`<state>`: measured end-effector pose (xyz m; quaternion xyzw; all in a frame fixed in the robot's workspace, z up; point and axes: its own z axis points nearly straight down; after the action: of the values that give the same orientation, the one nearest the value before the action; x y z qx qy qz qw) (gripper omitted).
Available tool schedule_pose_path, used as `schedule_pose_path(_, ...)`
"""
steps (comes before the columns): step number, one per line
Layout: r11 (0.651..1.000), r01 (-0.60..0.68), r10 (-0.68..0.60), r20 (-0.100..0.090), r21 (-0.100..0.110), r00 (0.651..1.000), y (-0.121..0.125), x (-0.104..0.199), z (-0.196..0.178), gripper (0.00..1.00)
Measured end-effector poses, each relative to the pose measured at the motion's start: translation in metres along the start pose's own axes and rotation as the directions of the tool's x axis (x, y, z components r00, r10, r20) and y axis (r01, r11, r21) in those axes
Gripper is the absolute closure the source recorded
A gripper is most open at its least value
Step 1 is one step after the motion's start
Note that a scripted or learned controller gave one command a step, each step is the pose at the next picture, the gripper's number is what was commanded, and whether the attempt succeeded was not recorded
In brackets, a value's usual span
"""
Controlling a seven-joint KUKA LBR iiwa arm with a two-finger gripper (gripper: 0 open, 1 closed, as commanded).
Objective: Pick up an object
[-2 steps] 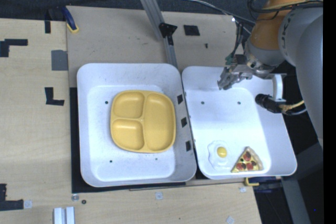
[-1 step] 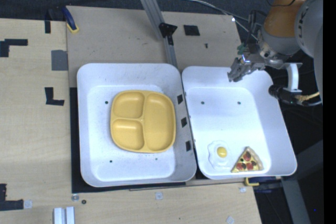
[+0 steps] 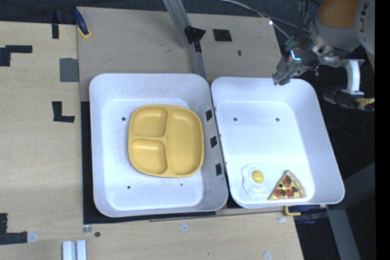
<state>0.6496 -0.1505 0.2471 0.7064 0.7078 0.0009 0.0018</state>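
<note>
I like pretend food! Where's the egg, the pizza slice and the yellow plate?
fried egg point(image 3: 253, 178), camera view, on its yolk
pizza slice point(image 3: 287, 187), camera view, middle of the toppings
yellow plate point(image 3: 166, 140), camera view, centre divider

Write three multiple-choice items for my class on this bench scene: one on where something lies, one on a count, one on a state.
1. Where does the yellow divided plate lie?
A. In the left bin
B. In the right bin
C. On the bare bench

2. How many compartments does the plate have?
A. Two
B. Three
C. Five

3. How does the gripper stand with respect to the toy pizza slice?
A. Resting on it
B. Lifting it
C. Well away from it, at the far rim of the right bin

Answers: 1 A, the plate sits in the left bin. 2 B, three hollows show. 3 C, the slice lies beside the toy fried egg in the near corner.
</note>
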Motion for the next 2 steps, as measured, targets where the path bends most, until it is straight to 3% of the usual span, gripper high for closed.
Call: schedule_pose_path(2,1.000,0.004,-0.004,-0.002,0.007,1.000,-0.020,0.117,0.017,1.00)
